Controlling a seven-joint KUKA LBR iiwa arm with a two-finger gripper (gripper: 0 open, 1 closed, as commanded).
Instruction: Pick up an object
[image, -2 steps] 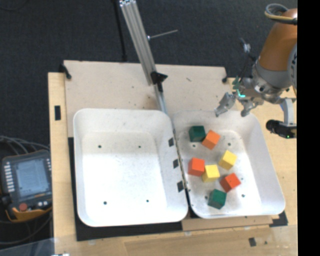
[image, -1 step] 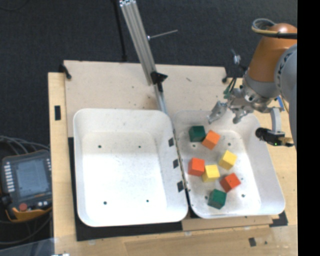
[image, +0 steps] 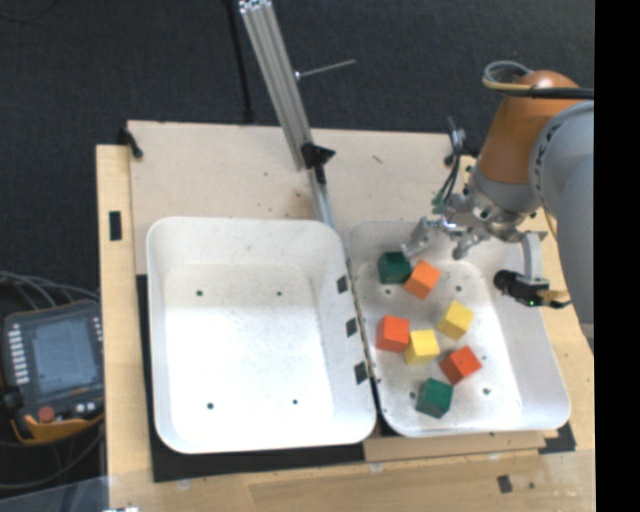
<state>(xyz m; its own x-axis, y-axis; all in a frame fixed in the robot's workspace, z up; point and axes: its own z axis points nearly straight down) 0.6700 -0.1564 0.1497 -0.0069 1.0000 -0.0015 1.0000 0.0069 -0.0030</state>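
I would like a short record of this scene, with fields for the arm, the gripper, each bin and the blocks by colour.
arm: grey with orange band, reaching in from the right
gripper: above the far edge of the right bin, near the dark green block; nothing seen between its fingers
left bin: white, shallow
right bin: white, holds seven blocks
green blocks: dark green block, far; green block, near
orange blocks
yellow blocks
red block
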